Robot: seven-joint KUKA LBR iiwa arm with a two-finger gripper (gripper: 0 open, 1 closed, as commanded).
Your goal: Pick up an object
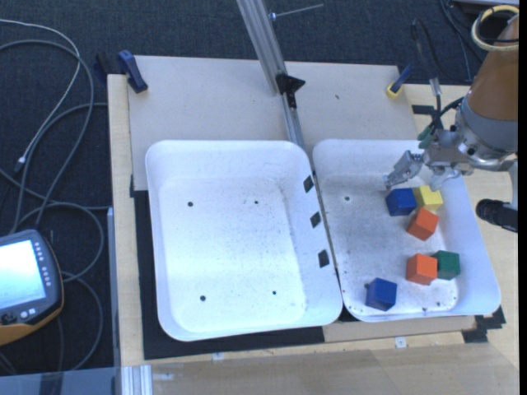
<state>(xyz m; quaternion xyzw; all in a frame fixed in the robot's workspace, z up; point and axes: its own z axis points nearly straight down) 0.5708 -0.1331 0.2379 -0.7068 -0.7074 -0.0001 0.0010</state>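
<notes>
Several small cubes lie in the right bin (pixel 359 245). A blue cube (pixel 401 202) and a yellow cube (pixel 430 196) sit side by side near the bin's far right, with an orange cube (pixel 423 222) just in front of them. Nearer the front lie another orange cube (pixel 421 268), a green cube (pixel 449 263) touching it, and a second blue cube (pixel 380 294). My gripper (pixel 418 174) hangs just behind and above the blue and yellow pair, open, with nothing between its fingers.
The left bin (pixel 165 171) adjoins the right one along the middle. A slanted metal rail (pixel 268 48) runs down from the back to the seam between the bins. Clamps sit at the bench's back corners, and a pendant lies at far left.
</notes>
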